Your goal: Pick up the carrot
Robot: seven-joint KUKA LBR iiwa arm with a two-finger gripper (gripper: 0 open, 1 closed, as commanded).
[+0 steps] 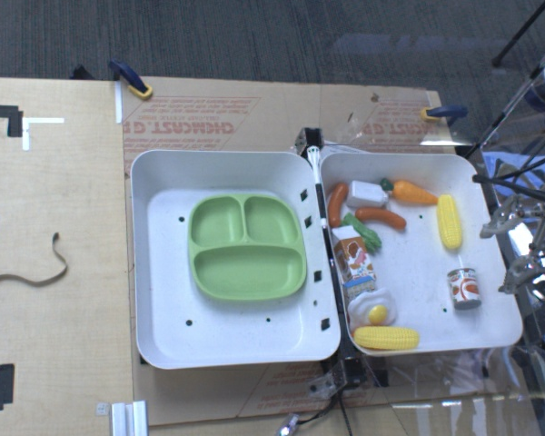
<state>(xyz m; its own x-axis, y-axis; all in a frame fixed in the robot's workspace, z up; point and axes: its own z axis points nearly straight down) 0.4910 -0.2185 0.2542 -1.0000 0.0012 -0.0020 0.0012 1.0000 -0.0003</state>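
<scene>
Pincer: hanging beside the right bin's outer rim, grip impossible to tell. Lying well apart, near the back wall: carrot.

Looks like a robotics lab test bench, not a kitchen: two white bins sit on a cardboard sheet held by blue-yellow clamps, black tape markers on the plywood top, grey office carpet behind, and the food in the right bin is plastic toys
</scene>
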